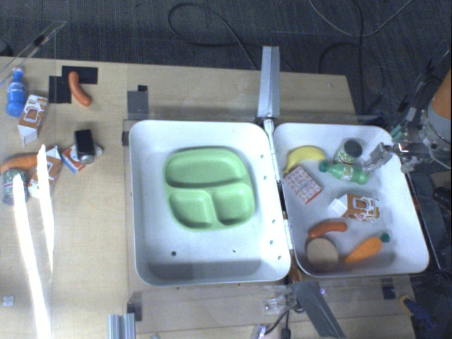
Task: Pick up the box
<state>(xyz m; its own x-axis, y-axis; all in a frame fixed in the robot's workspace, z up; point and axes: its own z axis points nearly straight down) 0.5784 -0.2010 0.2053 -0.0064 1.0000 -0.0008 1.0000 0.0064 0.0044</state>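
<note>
Camera view shows the wooden bench [85, 260] bearing two shallow white bins. Left white bin [141, 210] contains a light green compartment tray [210, 187]. Right white bin [417, 246] contains a flat pink patterned box [302, 185] near its left wall, just below a yellow banana [305, 156], beside a green bottle [344, 171], a small orange-and-white carton [360, 207], a sausage [327, 227] and a carrot [365, 249]. Above the bin's upper right corner hangs the grey two-finger gripper [385, 152], apart from the box; whether it is released or clenched cannot be told.

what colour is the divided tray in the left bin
Light green; the divided tray shows clearly in the camera view.
</note>
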